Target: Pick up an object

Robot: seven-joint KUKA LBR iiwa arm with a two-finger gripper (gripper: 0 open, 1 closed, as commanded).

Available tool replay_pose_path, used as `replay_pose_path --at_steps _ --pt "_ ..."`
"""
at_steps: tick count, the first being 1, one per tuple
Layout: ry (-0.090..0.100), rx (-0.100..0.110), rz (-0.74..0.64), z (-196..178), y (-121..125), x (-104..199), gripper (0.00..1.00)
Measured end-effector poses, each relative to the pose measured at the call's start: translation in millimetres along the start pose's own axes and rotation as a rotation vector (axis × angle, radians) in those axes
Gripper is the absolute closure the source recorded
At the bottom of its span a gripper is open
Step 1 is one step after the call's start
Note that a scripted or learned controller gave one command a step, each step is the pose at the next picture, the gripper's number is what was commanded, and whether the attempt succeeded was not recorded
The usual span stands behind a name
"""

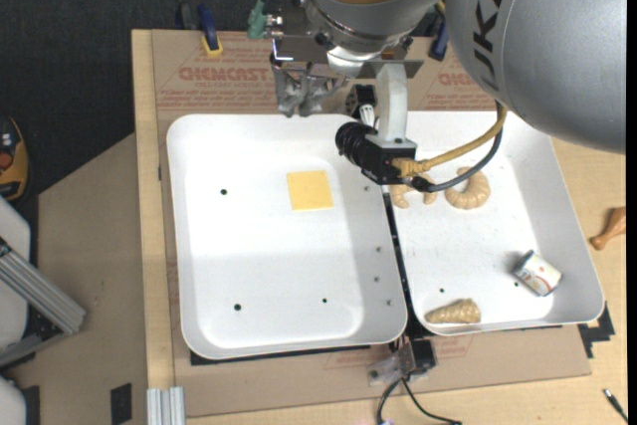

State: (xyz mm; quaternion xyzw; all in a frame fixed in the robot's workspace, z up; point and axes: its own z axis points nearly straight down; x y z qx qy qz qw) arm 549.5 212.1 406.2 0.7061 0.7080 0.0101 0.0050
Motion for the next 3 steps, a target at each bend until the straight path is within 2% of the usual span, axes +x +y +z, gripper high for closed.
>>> replay_pose_path --at_steps 1,2,3 --pt "-0.004 0.017 -0.002 -38.5 -57.7 13.6 1.0" --pt "-0.001 0.008 0.0 -136.3 -39.0 13.8 1.0" --pt "-0.015 0.04 0.003 67.2 -74.9 12.0 1.0"
